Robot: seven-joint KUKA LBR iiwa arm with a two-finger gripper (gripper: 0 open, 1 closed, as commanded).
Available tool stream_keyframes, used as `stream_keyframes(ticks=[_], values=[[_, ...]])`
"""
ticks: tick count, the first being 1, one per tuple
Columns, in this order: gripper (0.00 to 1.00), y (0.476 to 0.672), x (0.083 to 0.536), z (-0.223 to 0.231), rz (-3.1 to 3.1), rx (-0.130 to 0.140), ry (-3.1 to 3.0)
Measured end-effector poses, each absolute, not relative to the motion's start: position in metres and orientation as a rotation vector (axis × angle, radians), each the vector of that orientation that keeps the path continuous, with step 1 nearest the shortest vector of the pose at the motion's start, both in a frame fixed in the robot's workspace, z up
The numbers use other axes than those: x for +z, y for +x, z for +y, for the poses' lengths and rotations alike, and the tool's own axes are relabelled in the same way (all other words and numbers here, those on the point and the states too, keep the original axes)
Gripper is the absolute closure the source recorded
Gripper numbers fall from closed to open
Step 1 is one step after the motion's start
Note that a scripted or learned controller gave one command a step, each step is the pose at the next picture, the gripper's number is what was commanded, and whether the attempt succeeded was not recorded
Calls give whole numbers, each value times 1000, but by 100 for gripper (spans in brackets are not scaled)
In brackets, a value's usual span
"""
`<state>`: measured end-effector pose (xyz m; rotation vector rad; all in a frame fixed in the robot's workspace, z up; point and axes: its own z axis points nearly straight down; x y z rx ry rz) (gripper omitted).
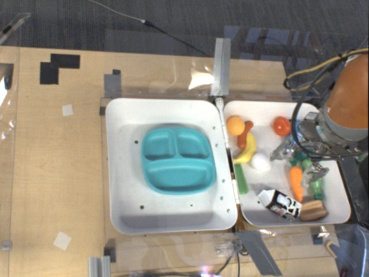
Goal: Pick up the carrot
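Carrot (296, 183) in right bin (340, 212), just beside the gripper (300, 157).
Nearest you: milk carton (281, 203), then carrot between egg (260, 163) and green pieces; gripper above it, finger state you can't tell; tomato (281, 126) farthest.

Bright, even overhead light, glare on the bench (199, 79), soft shadows, slightly blurred

You look down on a pale wood bench (52, 172) with black marks (57, 67) at its left; dark grey carpet (144, 4) lies beyond it, crossed by a thin cable (104, 6).
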<state>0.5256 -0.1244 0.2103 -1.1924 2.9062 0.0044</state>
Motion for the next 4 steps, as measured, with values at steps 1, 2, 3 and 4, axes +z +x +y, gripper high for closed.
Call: stream_keyframes(ticks=[1, 2, 3, 4], values=[[0, 534, 114, -159, 2791, 5, -1441], [0, 522, 90, -184, 3064, -7, -639], [0, 500, 90, -206, 3022, -9, -809], [0, 512, 90, -158, 3126, -6, -81]])
